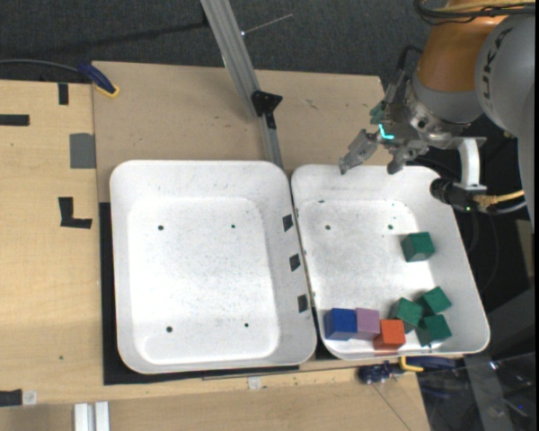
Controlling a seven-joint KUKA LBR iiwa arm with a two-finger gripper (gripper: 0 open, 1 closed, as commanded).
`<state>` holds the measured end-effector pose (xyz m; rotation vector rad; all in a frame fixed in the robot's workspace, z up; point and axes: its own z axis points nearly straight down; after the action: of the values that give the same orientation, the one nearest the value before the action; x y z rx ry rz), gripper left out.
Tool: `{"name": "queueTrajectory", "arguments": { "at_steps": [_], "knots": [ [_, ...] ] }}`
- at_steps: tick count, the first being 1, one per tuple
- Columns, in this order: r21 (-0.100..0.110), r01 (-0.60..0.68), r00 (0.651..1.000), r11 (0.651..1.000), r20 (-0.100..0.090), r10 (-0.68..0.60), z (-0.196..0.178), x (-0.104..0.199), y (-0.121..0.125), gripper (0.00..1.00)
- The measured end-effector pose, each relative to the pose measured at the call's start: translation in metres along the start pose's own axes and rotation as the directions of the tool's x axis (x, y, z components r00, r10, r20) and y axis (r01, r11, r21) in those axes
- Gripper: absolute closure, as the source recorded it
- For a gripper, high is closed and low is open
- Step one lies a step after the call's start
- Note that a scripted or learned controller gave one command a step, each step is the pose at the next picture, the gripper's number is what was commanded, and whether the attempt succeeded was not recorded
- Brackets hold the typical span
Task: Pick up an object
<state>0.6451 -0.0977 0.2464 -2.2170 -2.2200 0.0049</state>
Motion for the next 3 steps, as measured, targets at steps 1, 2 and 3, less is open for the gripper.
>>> {"name": "queueTrajectory", "arguments": {
  "at_steps": [1, 2, 3],
  "knots": [
    [-0.004, 0.001, 1.000, 1.000, 0.001, -0.001, -0.002, 0.000, 0.001, 0.00],
    [0.003, -0.001, 1.000, 1.000, 0.002, 0.001, 0.058, -0.008, -0.002, 0.00],
    [0.003, -0.001, 1.000, 1.000, 0.001, 0.001, 0.120, -0.013, -0.008, 0.00]
  ]
}}
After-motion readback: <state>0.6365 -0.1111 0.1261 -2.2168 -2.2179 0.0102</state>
